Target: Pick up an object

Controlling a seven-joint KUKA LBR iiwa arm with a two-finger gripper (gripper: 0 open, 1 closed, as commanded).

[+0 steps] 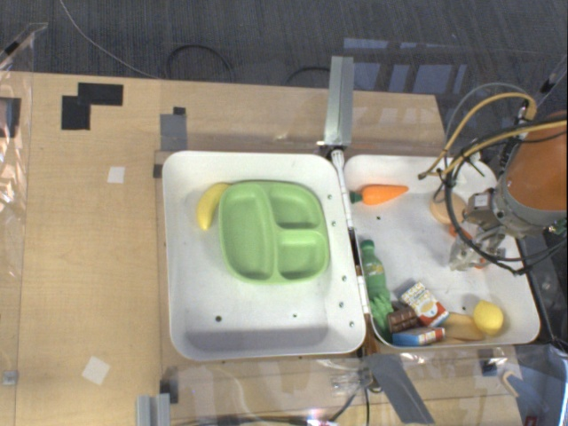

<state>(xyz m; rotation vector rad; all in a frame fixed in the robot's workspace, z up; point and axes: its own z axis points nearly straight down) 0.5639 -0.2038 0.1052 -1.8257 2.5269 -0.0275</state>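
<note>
Camera view, looking down at a slant:

Tabletop [89, 264]: pale wood, carrying two shallow white bins side by side; black patches at far left corner.

Left bin [257, 335]: holding a green divided plate [271, 231] lying flat near the middle, three compartments facing up; a banana [209, 204] just beside the plate's left rim, touching or nearly so.

Right bin [417, 229]: holding most of the loose things.

Carrot [382, 194]: lying near the far left corner of the right bin, green end toward the dividing wall.

Green bottle [374, 278]: lying along the left wall of the right bin, cap toward the far side.

Small boxes [419, 305]: cluster near the front edge of the right bin, one with red and white print, touching or overlapping; a blue and red piece [417, 335] lying just in front.

Lemon [488, 317]: near the front right corner of the right bin, resting against a tan item [461, 327] beside it.

Arm [537, 180]: reaching in from the right, orange band showing, yellow and black cables looping above it.

Jaws [466, 254]: hanging over the right side of the right bin, well apart from the lemon and the boxes; open or closed, cannot tell; nothing seen between them.

Pale round item [441, 209]: partly hidden behind the cables, near the far right of the right bin; kind unclear.
</note>
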